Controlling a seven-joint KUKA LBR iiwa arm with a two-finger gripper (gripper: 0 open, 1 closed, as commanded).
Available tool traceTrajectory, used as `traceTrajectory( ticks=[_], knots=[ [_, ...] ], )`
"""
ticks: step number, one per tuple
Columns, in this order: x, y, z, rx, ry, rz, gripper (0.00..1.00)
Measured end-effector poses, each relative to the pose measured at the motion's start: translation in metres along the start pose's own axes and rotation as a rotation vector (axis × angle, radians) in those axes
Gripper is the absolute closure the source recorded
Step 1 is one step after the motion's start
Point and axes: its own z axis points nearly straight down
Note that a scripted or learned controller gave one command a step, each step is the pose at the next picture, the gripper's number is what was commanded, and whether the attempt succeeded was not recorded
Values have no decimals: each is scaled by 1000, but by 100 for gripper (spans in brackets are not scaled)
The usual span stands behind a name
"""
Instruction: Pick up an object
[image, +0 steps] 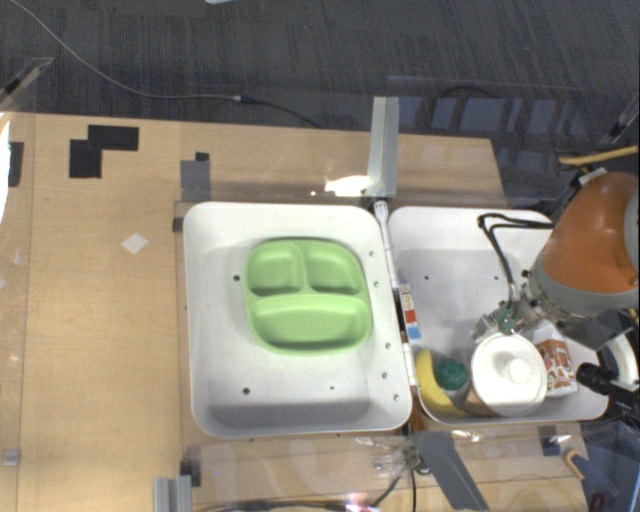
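objects are seen crowded in the right bin's (440, 250) near corner: a yellow item with a green cap (450, 375), a white round container (508, 373), a printed cup (558, 365). farther left, a green divided plate (305, 295) is held in the left bin (215, 320). the pincer's state cannot be told.

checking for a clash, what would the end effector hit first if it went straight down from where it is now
Likely the clutter in the right bin: the end effector hangs over its near corner, by the yellow item and green cap. Depth is unclear.
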Motion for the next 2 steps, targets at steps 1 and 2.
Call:
traceTrajectory(
  ticks=[1,2],
  knots=[
    [0,-2,1,5,1,1,0],
    [33,-4,43,-6,-15,-172,0]
  ],
)
